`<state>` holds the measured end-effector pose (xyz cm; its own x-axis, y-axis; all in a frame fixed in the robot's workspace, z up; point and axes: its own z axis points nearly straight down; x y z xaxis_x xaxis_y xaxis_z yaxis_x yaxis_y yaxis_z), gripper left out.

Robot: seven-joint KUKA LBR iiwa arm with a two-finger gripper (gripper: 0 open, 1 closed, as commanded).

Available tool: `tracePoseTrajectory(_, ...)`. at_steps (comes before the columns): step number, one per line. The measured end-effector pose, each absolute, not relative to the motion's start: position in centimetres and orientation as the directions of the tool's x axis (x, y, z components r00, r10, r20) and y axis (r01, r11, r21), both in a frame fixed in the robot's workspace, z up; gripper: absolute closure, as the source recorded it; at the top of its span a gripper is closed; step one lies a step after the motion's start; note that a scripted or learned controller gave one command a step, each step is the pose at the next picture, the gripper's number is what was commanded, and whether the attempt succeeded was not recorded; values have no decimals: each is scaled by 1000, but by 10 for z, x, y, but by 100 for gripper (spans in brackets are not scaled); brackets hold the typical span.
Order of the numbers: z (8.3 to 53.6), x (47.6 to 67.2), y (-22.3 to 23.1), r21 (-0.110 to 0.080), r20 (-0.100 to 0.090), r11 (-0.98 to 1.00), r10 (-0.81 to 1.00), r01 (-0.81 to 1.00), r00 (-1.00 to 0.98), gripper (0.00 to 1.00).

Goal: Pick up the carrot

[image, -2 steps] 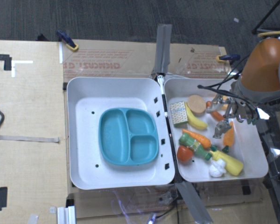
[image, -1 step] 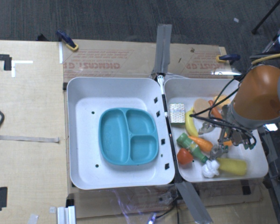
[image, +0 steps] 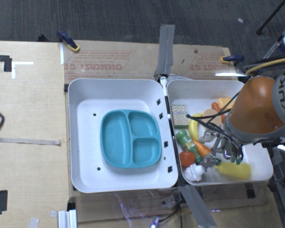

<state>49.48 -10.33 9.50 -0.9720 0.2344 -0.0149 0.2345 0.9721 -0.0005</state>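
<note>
Looking down on my bench, I've got the grey arm with its glossy orange band (image: pixel 257 109) reaching into the right shallow white plastic bin (image: pixel 261 174), and the metal two-finger gripper (image: pixel 217 156) sits low among a pile of toy food. Can't tell whether it's spread or pinched, too much cable and clutter around it. The small orange tapered plastic carrot (image: pixel 201 148) lies slanted near that bin's left side, just left of the gripper, touching a green leafy-looking plastic piece (image: pixel 184 139). A smooth curved yellow banana (image: pixel 194 126) sits just above, a round red tomato-like piece (image: pixel 186 159) and a crumpled white lump (image: pixel 194 173) just below, and a long yellow plastic corn-shaped piece (image: pixel 235 169) to the right. The left white bin (image: pixel 76 141) holds a matte teal three-compartment plate (image: pixel 131 138) with rounded corners.
</note>
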Motion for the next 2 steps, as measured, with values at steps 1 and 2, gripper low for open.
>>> tracePoseTrajectory(1, 105, 498, -103, -1, -23, 973, 232, 232, -973, 100)
tracePoseTrajectory(2, 193, 512, -42, 0, -6, 998, 59, 59, -998, 100)
